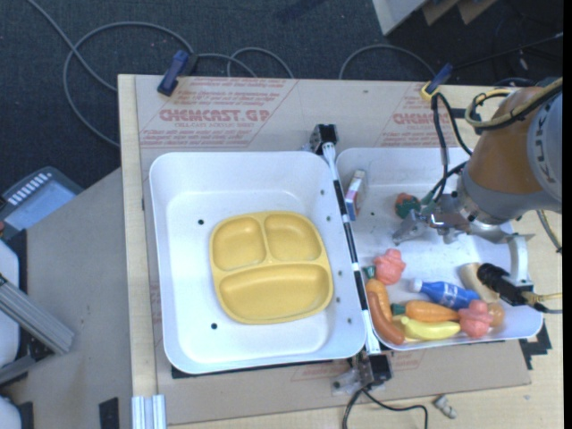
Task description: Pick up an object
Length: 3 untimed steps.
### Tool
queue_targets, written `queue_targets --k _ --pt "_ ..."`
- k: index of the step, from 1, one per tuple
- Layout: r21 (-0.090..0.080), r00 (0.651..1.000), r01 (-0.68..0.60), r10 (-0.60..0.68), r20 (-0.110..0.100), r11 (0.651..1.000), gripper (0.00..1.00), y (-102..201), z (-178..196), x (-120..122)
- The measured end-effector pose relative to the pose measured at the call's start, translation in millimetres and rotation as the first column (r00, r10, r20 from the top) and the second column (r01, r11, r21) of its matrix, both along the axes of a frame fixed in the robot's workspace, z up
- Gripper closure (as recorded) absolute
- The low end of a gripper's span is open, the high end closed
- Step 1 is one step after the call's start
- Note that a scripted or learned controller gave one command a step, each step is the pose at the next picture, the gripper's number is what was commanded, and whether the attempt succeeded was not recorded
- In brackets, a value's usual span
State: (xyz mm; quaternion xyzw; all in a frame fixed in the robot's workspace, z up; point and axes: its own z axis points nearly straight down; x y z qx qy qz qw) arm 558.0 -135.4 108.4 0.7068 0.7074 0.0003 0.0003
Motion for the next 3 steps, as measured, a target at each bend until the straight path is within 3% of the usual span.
queue_targets --k 1,2,3 --pt "0.0 1.0 0.0 0.0 0.001 1.0 0.0 14 -24 69" --pt "-0.003 1.0 -0.001 0.001 0.003 1.0 1.0 14 -13 69" --pt "0.001 1.0 -0.001 0.001 0.002 1.0 1.0 79 77 48"
